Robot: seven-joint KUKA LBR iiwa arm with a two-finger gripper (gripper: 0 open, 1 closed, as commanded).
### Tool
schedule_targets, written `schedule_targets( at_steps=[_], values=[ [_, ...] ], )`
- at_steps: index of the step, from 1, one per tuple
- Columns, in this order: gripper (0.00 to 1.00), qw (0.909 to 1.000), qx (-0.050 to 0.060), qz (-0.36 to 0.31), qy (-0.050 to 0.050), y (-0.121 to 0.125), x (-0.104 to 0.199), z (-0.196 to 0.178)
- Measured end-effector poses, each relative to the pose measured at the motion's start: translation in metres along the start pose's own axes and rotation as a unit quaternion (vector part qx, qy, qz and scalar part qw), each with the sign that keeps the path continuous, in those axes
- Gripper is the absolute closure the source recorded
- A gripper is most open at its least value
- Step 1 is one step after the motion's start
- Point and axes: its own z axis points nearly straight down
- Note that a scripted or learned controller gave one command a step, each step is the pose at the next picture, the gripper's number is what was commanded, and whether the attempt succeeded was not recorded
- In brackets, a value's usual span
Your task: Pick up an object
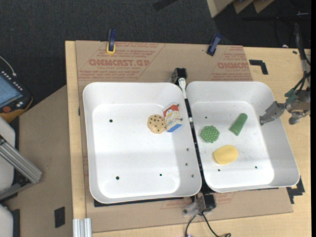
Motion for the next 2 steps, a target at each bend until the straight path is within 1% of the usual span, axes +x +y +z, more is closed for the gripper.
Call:
schedule_targets(
  at_steps=[1, 2],
  values=[
    [1.0, 1.0, -0.002, 0.0, -0.001, 0.001, 0.0, -0.011],
    [1.0, 1.0, 0.003, -0.004, 0.003, -0.034, 0.086, 0.023]
  ],
)
